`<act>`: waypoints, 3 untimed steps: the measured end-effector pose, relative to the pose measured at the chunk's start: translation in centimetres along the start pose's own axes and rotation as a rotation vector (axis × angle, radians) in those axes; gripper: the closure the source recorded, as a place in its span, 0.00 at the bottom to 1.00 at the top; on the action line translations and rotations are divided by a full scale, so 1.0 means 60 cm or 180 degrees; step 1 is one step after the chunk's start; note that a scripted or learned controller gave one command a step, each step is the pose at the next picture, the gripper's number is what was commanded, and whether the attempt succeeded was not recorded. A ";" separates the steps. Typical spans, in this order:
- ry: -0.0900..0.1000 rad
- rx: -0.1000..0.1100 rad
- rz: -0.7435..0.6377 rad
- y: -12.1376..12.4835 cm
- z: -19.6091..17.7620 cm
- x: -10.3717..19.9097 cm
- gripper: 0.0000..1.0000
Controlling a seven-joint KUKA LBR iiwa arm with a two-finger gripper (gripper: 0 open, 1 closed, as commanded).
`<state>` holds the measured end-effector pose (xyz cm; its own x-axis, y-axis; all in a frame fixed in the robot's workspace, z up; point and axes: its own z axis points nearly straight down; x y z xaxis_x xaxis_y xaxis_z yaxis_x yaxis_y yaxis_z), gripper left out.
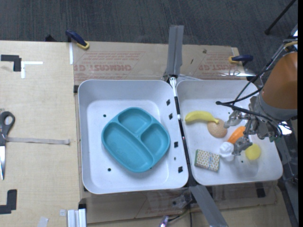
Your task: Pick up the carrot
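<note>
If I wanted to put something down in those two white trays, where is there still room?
The left bin has bare floor all around the blue divided plate, widest along its far wall. In the right bin, the far strip above the banana is free. Its near half is crowded: carrot, potato, lemon, sponge, small white piece and the claw.

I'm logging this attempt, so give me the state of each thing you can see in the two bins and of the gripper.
carrot: lying in the right bin, under the gripper
gripper: low over the carrot
banana: lying flat, its tip by the potato
potato: resting beside the carrot
lemon: resting on the bin floor
sponge: lying flat
blue plate: upright in the left bin
</note>
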<state>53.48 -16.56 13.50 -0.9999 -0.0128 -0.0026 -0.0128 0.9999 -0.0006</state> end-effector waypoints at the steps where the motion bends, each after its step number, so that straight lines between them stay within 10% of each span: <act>1: -0.0062 0.0013 0.0220 -0.003 0.042 -0.064 0.00; 2: -0.0012 0.0002 0.1020 -0.059 0.068 -0.087 0.00; 3: -0.0030 0.0007 0.1007 -0.058 0.050 -0.091 1.00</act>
<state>58.98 -19.96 10.51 -0.9542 0.2988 -0.0121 0.2989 0.9543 -0.0005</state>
